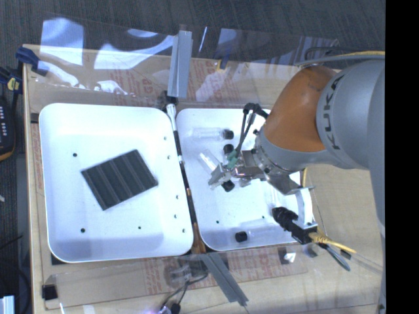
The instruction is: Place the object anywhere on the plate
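In the camera view you see the gripper low over the right bin at frame centre; I cannot tell its state. The small black object lies lower right; the ribbed plate sits in the left bin.

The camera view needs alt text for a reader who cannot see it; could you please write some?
A grey robot arm lowers its claw over the right shallow white bin, which holds small black pieces. A dark ridged rectangular plate lies tilted in the left white bin.
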{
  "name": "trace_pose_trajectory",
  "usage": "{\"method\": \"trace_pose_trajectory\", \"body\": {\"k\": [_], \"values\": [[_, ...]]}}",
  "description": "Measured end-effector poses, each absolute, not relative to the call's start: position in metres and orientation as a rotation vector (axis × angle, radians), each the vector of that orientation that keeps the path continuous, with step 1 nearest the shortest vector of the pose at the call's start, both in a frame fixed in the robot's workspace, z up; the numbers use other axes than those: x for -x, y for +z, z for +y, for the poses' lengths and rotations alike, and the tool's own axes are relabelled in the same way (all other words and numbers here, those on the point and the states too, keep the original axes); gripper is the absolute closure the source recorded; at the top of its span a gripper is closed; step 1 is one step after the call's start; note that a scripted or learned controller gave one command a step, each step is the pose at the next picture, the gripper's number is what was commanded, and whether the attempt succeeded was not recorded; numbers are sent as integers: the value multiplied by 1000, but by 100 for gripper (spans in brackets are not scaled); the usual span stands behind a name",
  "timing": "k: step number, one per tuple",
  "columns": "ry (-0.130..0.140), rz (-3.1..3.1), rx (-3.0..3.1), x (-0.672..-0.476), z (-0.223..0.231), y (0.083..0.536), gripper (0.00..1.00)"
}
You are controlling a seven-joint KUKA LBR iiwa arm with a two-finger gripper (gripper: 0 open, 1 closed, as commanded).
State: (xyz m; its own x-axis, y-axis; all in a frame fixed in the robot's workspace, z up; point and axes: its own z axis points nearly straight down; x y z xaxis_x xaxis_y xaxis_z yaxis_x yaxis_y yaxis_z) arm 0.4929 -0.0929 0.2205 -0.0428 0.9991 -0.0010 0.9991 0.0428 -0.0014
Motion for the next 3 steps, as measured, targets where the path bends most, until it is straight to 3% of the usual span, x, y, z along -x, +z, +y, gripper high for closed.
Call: {"method": "trace_pose_trajectory", "body": {"k": [1,2,3], "values": [[6,-2169,2268,-535,-36,206,100],[5,-2320,2113,-559,22,243,100],[12,-2088,2340,-499,98,190,100]]}}
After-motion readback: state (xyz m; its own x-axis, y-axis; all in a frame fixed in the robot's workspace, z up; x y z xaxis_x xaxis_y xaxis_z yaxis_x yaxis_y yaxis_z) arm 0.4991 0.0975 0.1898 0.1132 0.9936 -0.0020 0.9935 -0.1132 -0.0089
